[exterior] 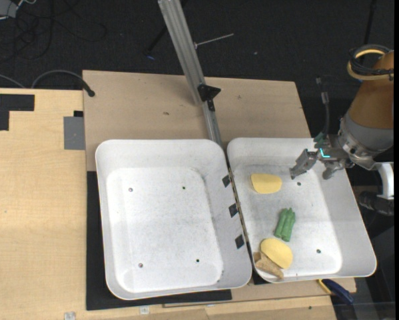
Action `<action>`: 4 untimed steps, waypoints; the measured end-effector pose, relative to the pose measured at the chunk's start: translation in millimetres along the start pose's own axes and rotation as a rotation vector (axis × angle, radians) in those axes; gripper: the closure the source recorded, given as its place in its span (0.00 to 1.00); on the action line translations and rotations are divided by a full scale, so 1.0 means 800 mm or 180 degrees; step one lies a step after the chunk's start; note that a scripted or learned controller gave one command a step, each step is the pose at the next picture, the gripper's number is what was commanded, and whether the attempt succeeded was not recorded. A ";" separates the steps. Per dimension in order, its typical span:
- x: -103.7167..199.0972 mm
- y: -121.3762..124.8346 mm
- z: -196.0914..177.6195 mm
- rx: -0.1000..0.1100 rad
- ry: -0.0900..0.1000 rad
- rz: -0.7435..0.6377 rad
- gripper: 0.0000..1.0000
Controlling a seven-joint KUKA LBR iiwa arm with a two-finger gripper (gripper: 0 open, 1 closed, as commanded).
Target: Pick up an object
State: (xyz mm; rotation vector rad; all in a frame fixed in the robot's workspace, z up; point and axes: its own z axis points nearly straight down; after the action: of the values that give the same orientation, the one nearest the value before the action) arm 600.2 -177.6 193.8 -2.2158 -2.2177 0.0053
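Observation:
The right bin (pixel 332 212) holds a pale yellow flat piece (pixel 266 183) near its upper middle, a green pod-shaped object (pixel 285 224) below it, and a yellow rounded object (pixel 277 252) at the front edge, with a tan piece (pixel 269 267) tucked under it. My gripper (pixel 314 166) hangs over the upper right part of this bin, to the right of the pale yellow piece. Its two fingers are spread apart with nothing between them.
The left bin (pixel 162 219) sits beside the right one, joined by black clips (pixel 234 209). A slanted metal rail (pixel 189 62) rises behind the bins. The arm's orange band (pixel 372 92) is at the far right.

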 end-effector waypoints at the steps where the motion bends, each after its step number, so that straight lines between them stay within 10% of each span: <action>1: 0.000 0.001 -0.003 -0.0013 -0.0005 -0.0004 0.00; 3: 0.002 -0.008 0.130 -0.0015 -0.0006 0.0006 0.00; 4: 0.001 -0.008 0.116 -0.0015 -0.0005 0.0019 1.00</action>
State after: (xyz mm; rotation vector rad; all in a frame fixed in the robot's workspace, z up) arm 593.0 -176.2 101.0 -2.2253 -2.2142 0.0019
